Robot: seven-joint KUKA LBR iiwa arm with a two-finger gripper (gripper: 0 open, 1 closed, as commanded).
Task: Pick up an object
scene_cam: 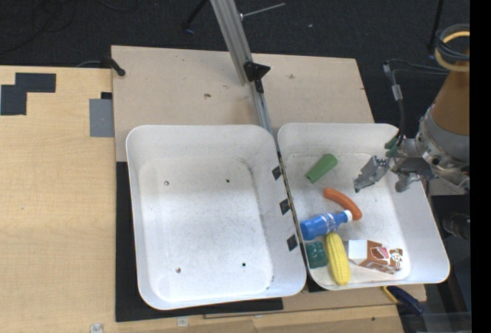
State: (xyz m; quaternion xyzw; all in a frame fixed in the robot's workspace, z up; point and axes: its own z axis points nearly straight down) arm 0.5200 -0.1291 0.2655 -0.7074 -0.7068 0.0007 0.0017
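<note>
Right white bin [414,205] contents:
- green block [321,168], tilted, upper left
- orange carrot-shaped piece [342,200], mid-bin
- blue bottle [324,224], on side
- yellow corn cob [337,258], lengthwise
- brown-white packet [378,255], flat, beside cob

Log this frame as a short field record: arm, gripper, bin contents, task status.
arm: reaches in from the right over the right bin
gripper: above the right bin's upper part, nothing seen between its fingers
right bin items: green block, orange carrot, blue bottle, yellow corn, brown-and-white packet
left bin: no objects seen
task status: no object picked up yet
</note>
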